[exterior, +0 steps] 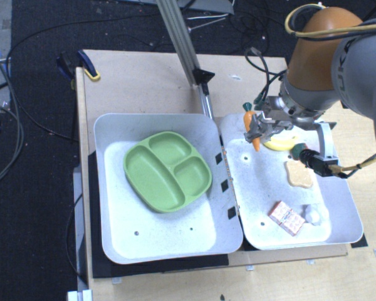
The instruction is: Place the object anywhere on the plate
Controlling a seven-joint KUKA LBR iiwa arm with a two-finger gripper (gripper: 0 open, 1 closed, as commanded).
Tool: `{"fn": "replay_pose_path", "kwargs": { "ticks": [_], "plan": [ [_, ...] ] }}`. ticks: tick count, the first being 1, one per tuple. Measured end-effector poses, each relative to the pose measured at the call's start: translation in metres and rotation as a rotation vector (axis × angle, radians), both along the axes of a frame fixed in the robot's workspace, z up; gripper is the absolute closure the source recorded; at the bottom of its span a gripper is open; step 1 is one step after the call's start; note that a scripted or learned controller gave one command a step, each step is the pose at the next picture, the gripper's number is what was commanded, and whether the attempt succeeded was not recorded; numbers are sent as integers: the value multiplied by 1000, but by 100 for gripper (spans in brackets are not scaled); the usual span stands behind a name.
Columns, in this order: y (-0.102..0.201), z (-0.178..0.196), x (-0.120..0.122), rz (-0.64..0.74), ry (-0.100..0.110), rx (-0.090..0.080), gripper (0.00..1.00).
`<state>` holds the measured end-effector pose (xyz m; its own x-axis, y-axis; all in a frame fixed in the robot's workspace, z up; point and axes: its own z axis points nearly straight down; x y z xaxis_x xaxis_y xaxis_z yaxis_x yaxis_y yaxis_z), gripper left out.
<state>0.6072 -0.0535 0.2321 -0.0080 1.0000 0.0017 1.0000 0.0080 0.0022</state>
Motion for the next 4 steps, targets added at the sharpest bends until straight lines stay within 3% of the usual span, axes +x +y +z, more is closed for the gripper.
{"fn": "replay_pose_path", "kwargs": {
  "ticks": [4],
  "plan": [
    [219,20,2,0,0,0,100]
  ]
}}
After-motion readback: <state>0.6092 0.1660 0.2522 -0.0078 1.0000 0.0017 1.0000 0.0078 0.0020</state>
